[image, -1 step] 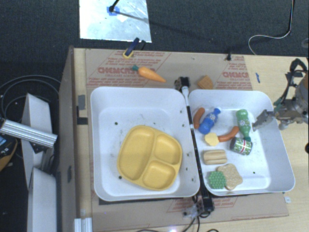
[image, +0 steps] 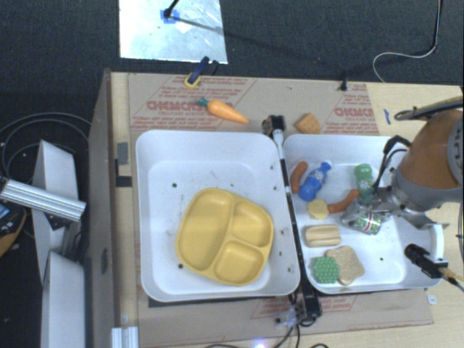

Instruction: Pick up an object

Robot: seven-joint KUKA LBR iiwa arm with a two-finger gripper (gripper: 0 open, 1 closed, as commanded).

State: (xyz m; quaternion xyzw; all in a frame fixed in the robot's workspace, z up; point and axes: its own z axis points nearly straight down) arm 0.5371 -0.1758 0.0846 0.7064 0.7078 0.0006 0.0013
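Note:
The right bin (image: 391,151) holds several small things: a blue bottle (image: 313,181), a reddish sausage (image: 298,175), a green piece (image: 363,172), an orange-red sausage (image: 341,204), a pale yellow round piece (image: 317,209), a bread roll (image: 322,235), a green bumpy piece (image: 326,269) and a tan toast slice (image: 350,263). A green and silver can (image: 367,223) lies on its side near the bin's middle right. My gripper (image: 361,210) is low in the bin, right above and against the can's left end. The arm's orange band (image: 429,151) is above it on the right.
In the left bin (image: 163,165) lies a yellow divided plate (image: 225,235). Behind the bins, on the cardboard, lie a carrot (image: 223,111), a tan wedge (image: 308,124) and a yellow and blue clip (image: 197,73). A black clamp (image: 274,125) sits on the divider between the bins.

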